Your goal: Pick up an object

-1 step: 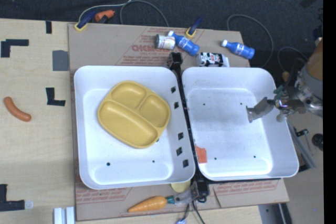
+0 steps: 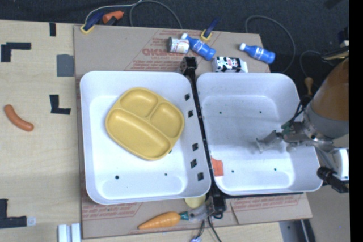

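The right bin holds a small orange-red piece near its front left corner. My gripper reaches in from the right and sits low over the middle right of this bin's floor, well to the right of the orange-red piece. I see nothing in it. In the left bin a yellow divided plate lies tilted.
Behind the bins lie a white bottle, two blue bottles and a black-and-white pack. A carrot lies in front of the bins. A sausage sits at the far left.
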You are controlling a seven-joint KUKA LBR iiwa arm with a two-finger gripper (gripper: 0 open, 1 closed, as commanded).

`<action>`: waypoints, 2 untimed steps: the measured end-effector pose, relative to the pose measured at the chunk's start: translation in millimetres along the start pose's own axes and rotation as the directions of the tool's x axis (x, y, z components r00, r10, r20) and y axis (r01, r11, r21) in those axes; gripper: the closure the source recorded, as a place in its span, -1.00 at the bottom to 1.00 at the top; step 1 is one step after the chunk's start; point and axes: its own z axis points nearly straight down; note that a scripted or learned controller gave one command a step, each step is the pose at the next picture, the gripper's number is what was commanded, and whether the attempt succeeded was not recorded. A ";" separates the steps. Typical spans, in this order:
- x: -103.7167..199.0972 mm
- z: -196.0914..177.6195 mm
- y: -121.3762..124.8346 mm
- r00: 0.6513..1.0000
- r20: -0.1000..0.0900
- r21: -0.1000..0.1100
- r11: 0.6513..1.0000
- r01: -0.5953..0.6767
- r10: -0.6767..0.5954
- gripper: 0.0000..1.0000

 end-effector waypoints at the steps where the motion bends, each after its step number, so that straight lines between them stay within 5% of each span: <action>1: 89.2 18.5 78.3 1.000 -0.001 -0.010 1.000 0.014 -0.014 -1.00; 2: 117.4 37.5 139.8 1.000 0.002 -0.012 1.000 0.009 -0.009 -1.00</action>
